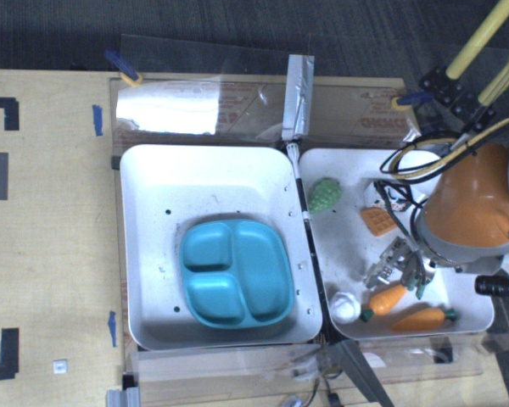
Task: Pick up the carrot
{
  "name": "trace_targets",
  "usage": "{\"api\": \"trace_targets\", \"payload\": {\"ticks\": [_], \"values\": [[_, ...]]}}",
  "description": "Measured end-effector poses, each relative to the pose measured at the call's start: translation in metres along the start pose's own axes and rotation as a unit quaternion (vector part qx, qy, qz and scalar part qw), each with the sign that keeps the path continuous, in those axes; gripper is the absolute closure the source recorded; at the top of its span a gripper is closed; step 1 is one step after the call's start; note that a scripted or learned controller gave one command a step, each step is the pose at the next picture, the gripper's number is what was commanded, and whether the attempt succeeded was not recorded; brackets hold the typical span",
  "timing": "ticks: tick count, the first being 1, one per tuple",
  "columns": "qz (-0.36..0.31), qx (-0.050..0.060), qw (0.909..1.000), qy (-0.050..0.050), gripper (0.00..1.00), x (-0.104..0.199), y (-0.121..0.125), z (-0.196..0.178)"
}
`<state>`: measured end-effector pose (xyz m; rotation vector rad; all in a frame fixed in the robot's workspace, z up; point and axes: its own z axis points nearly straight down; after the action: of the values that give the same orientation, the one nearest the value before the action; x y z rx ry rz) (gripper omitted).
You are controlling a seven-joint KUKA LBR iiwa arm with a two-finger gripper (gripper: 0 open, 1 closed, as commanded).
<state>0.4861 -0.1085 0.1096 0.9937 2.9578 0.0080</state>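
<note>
Two orange carrots lie at the front of the right bin [475,322]. The smaller carrot [383,300] is tilted, with its green end toward a white ball. The longer carrot [419,318] lies flat along the front wall, just to its right. My gripper [402,276] hangs over the upper end of the smaller carrot, reaching down from the orange-banded wrist [471,202]. Its fingers stand apart and nothing is between them. The carrot rests on the bin floor.
A white ball [344,307] sits at the right bin's front left corner. A green bumpy thing [325,194] and an orange cracker-like piece [377,220] lie further back. The left bin [144,227] holds a blue divided plate [236,271]. Cables trail by the wrist.
</note>
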Motion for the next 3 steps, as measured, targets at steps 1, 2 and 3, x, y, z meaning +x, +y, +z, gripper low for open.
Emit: {"api": "trace_targets", "payload": {"ticks": [1,2,3], "values": [[-0.134,0.002,0.991,0.005,1.0,-0.034,-0.051,0.021],[-0.134,0.002,0.991,0.004,0.0,-0.035,-0.051,0.022],[-0.012,0.005,0.9999,0.005,0.0,-0.08,-0.085,-0.046]]}}
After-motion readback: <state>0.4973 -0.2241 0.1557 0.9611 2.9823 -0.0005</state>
